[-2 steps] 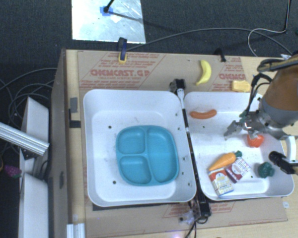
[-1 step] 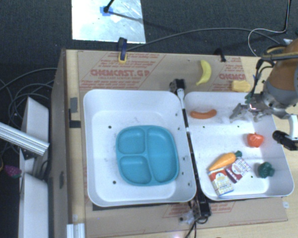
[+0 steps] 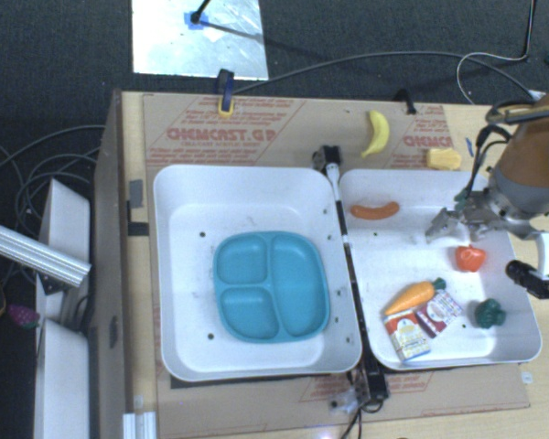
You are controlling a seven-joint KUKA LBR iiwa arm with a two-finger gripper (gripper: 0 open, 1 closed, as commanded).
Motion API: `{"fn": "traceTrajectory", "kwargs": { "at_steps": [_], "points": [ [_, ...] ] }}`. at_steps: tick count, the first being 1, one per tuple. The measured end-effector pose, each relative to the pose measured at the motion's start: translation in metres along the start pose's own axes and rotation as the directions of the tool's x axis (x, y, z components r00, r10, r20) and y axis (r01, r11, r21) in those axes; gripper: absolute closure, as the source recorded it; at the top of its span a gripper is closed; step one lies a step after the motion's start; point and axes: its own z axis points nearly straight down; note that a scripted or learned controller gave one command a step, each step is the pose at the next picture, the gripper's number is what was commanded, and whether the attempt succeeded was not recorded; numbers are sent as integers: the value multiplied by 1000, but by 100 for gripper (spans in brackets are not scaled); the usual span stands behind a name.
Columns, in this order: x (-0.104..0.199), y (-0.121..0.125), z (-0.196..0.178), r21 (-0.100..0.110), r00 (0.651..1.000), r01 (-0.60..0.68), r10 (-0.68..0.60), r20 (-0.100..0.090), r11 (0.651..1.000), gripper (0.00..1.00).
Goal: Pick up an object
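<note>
The nearest candidate for picking is a red-orange tomato-like piece (image 3: 470, 258) lying on the floor of the right bin (image 3: 384, 273), just below and slightly right of the tool (image 3: 450, 225), close to it but not between its fingers. The tool hangs low over the upper right part of that bin with its 2 fingers spread apart and nothing between them; the grey arm (image 3: 531, 167) with its orange band enters from the right edge. Further left in the same bin, an orange-red sausage (image 3: 374, 211) lies near the top wall, well apart from the tool. Toward the front of the bin a carrot (image 3: 410, 297) with a green top lies tilted, touching a red and white packet (image 3: 423, 323) just below it, and a dark green broccoli-like piece (image 3: 489, 314) sits near the right wall. The left bin (image 3: 192, 199) holds a blue divided plate (image 3: 273, 284) with 3 compartments. On the counter (image 3: 284, 126) behind the bins lie a banana (image 3: 378, 133) and a yellow block (image 3: 444, 159).
</note>
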Motion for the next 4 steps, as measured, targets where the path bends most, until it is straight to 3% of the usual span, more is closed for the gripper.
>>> {"fn": "traceTrajectory", "kwargs": {
  "at_steps": [1,2,3,4],
  "points": [
    [0,-28,-3,0,1000,0,0,0,1000,0],
    [0,-43,18,0,1000,0,0,0,1000,0],
    [0,-42,7,-3,1000,0,0,0,1000,100],
    [94,-86,-42,1,1000,2,-2,-2,1000,100]
  ]
}}
